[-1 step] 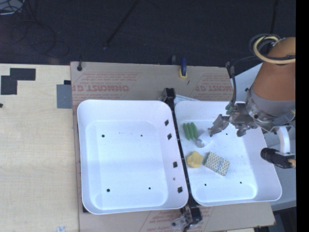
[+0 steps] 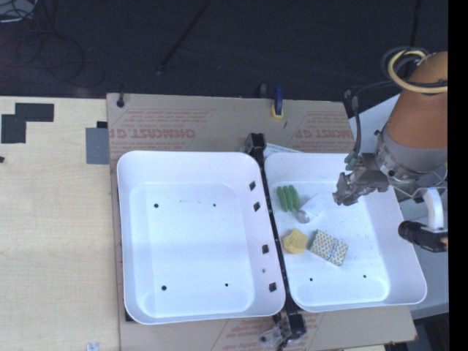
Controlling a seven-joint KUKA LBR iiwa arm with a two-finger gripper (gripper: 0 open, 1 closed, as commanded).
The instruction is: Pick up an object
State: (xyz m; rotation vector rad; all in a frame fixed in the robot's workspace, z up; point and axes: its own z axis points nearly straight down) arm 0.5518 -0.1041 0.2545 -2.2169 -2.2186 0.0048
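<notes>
claw (image 2: 349, 194) over right bin (image 2: 398, 284), finger state unclear; green object (image 2: 287, 197) lies to its left, apart

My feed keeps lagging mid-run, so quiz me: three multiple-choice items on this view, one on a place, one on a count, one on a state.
1. Which bin holds the objects?
A. the left bin
B. the right bin
C. both bins

2. How many objects lie in that bin?
A. two
B. four
C. seven

3. Where is the gripper?
A. above the right bin, right of the objects
B. over the left bin
C. pressed onto the yellow piece

Answers:
1 B: the green object, clear piece, yellow piece and patterned block all lie in the right bin.
2 B: those four.
3 A: the gripper hangs apart from them.
</notes>
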